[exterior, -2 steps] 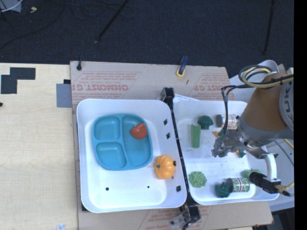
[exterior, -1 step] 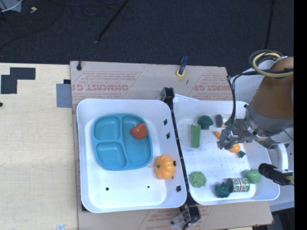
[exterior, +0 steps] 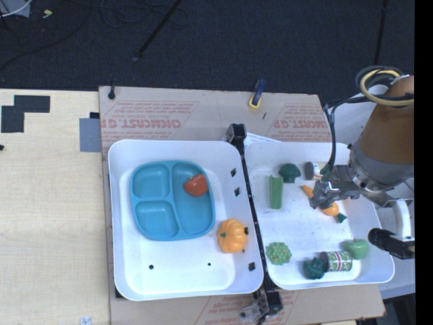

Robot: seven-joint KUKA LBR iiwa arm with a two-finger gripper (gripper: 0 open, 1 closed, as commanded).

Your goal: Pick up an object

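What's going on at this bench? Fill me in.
A grey KUKA arm reaches in from the right, its gripper low in the right bin, right over an orange toy. Whether it has hold of it is unclear. Around it lie a green stick, broccoli and a small bottle. The left bin holds a blue tray and an orange pumpkin.

A robotics lab: cables (exterior: pixel 81 5), cardboard-lined bench (exterior: pixel 183 114).
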